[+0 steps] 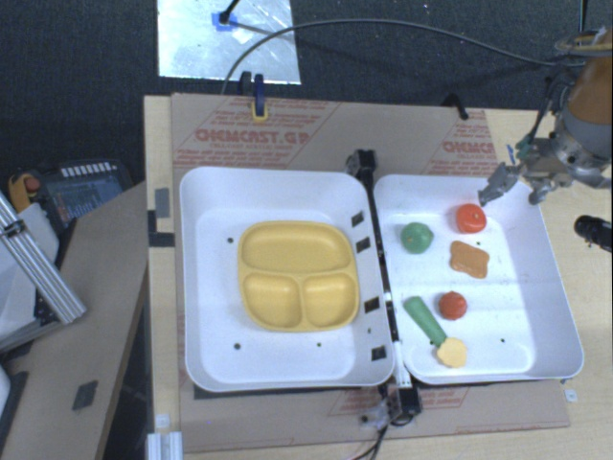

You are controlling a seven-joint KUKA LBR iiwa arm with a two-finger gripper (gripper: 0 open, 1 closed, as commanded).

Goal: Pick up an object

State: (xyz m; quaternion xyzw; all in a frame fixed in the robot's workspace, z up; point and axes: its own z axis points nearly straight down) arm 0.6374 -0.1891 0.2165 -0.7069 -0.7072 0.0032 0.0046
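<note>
Gripper (517,184), upper right of frame: fingers spread, holding nothing, poised above the right bin (556,305) near the red ball (470,218), likely for a grab.

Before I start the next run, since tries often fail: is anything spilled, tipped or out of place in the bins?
Nothing stands out. The yellow tray lies flat in the left bin; the toy foods lie apart in the right bin. The gripper hovers above its far edge.

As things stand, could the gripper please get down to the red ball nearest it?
Probably yes. The gripper hangs open above the right bin's far edge, beside the red ball. Nothing covers the ball; the brown piece and green ball lie apart from it.
</note>
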